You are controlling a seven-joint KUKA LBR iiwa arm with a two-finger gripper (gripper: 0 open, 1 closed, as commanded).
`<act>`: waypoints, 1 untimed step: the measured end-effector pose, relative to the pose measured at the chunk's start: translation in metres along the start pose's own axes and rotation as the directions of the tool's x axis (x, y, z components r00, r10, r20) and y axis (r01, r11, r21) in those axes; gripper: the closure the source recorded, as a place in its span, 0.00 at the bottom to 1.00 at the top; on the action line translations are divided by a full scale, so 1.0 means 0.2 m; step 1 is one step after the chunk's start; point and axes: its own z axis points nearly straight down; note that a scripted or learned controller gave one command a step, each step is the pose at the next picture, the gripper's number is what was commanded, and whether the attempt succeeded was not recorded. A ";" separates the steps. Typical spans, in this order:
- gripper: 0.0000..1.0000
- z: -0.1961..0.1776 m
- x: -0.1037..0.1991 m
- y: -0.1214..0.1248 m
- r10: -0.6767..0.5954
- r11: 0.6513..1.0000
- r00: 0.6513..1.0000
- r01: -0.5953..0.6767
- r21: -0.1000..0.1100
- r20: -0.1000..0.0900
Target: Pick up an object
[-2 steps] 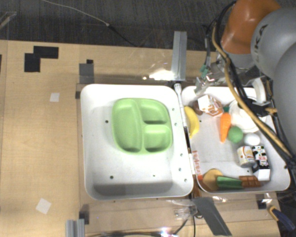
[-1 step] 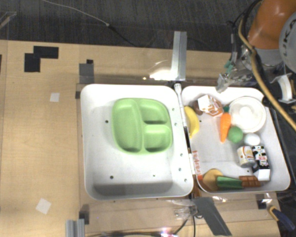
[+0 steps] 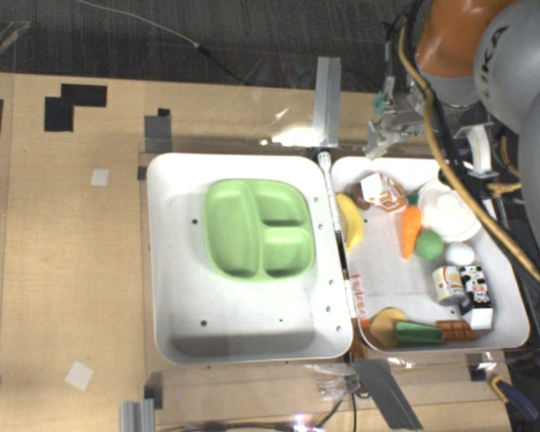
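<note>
My gripper (image 3: pixel 391 126) hangs over the far rim of the right bin (image 3: pixel 513 331), above and just behind a small white and orange carton (image 3: pixel 381 190). Nothing shows held in it. The right bin holds a banana (image 3: pixel 349 219) against its left wall, a carrot (image 3: pixel 410 228), a green ball (image 3: pixel 428 246), a white round lid (image 3: pixel 452 212), a small can (image 3: pixel 447 283) and a black and white carton (image 3: pixel 476 288). Along the near wall lie a green vegetable (image 3: pixel 417 332) and a brown bar (image 3: pixel 457 331).
The left bin (image 3: pixel 175 313) carries a green divided tray (image 3: pixel 257 228) at its middle. A metal post (image 3: pixel 328 97) stands behind the seam between the bins. The arm's cables (image 3: pixel 450 165) drape over the right bin's far right corner.
</note>
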 end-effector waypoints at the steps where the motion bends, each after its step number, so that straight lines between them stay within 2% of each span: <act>1: 0.00 0.00 -0.01 0.00 0.003 1.000 1.000 -0.003 0.001 0.001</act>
